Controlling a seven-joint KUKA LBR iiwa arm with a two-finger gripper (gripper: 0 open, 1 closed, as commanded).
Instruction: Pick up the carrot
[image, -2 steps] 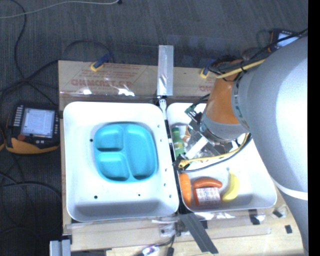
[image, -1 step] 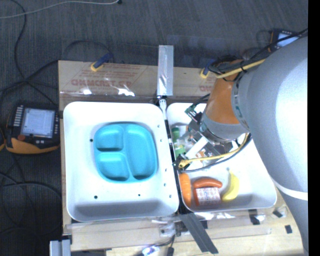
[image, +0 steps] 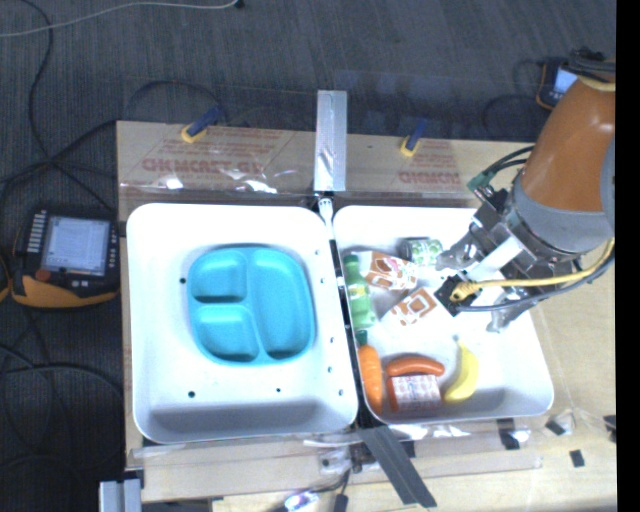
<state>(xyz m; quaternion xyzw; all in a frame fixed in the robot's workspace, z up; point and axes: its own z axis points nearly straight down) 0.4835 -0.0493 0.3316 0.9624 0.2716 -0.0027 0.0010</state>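
Left bin (image: 150, 400): holds blue tray (image: 248, 303). Right bin (image: 530, 395): carrot (image: 370, 375) lies along left wall near front, sausage (image: 413, 365) just beside it, banana (image: 462, 372) further right. Claw (image: 455, 272) hangs apart from carrot; spread or pressed together, cannot tell. Advise grip across carrot's width, clear of wall and sausage.

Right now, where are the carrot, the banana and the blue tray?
carrot (image: 370, 377): camera view, middle of its orange body.
banana (image: 463, 372): camera view, middle of its curve.
blue tray (image: 230, 335): camera view, bare lower-left compartment.
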